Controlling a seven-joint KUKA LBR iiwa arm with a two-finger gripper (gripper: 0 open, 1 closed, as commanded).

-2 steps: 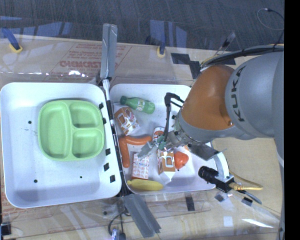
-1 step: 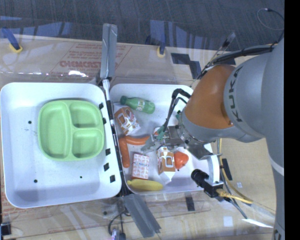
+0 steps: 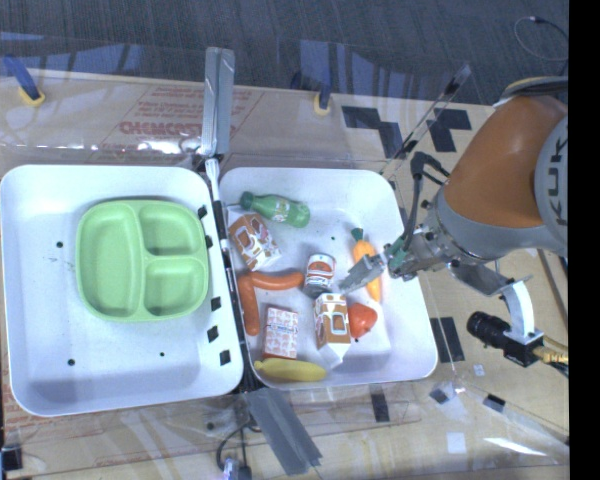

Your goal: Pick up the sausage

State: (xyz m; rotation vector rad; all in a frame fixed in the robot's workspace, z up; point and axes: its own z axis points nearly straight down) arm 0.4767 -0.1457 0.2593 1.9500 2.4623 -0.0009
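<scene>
The gripper (image 3: 363,271) hangs over the right side of the right bin (image 3: 405,353), a little right of the frame's centre, its grey fingers pointing left and down across the carrot (image 3: 362,249). Whether the fingers are spread or closed cannot be made out at this size, and nothing can be seen held between them. Right beside its tip stands a small can (image 3: 320,273), and just below lie a small carton with an orange front (image 3: 331,320) and a red tomato-like piece (image 3: 362,319). The sausage (image 3: 263,290) lies further left, at the centre of the frame: an orange-red bent link, one limb running across below the can and the other turning down along the bin's left wall. It sits hemmed in, with a snack packet (image 3: 253,240) above it, a red-and-white box (image 3: 281,331) against its lower limb and a banana (image 3: 291,370) below that, so the horizontal limb looks like the freer place to take it. A green bottle (image 3: 277,208) lies at the top of this bin. The left bin (image 3: 30,363) carries a green divided plate (image 3: 145,259), probably the put-down side. Judging by the gap, the gripper must yet travel left past the can before it can close on the sausage.
</scene>
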